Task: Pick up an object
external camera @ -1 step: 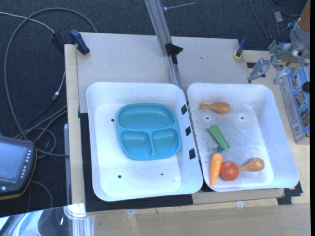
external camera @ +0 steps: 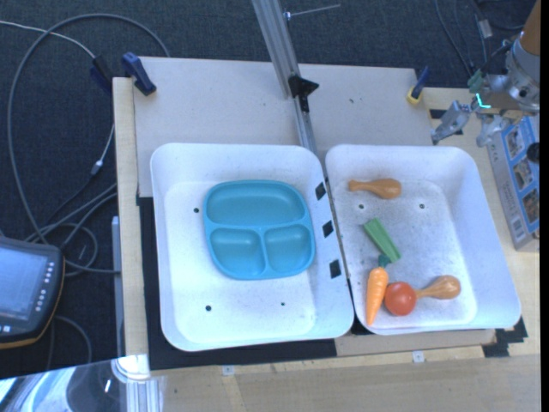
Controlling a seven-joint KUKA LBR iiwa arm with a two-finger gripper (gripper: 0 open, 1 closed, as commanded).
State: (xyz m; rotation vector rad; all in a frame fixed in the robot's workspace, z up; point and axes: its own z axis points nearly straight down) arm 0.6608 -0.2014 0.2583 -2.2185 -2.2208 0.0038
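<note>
Gripper (external camera: 459,118) was parked past the right bin's (external camera: 489,196) far-right corner, grip state couldn't be told. Carrot (external camera: 376,294) and tomato (external camera: 400,299) were touching near-side, so a muddled grab seemed likely.

dark blue-grey carpet floor (external camera: 51,84) all around, with grey cables (external camera: 64,37) looping over it on the left. the desk (external camera: 214,101) is pale wood with blue clamps (external camera: 137,71) on its back edge, and a metal pole (external camera: 273,24) slants up from its middle. a small screen (external camera: 26,290) sits at the far left.
</note>
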